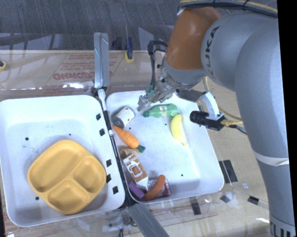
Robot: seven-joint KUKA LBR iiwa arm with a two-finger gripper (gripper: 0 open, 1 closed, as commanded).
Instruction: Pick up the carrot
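Note:
The carrot (127, 136) is orange with a small green tip and lies at a slant near the left wall of the right bin (204, 172). My gripper (151, 98) hangs over the back of that bin, up and to the right of the carrot and apart from it. Its fingertips sit just above the left end of a green bottle (161, 111). Nothing shows between the fingers, and their state is unclear from this angle.
The right bin also holds a yellow banana (177, 129), a small white cup (123, 115), a brown packet (134, 168) and a sausage (155, 188) at the front. In the left bin (16, 126) lies a yellow divided plate (66, 175). A metal divider (101, 63) runs between the bins.

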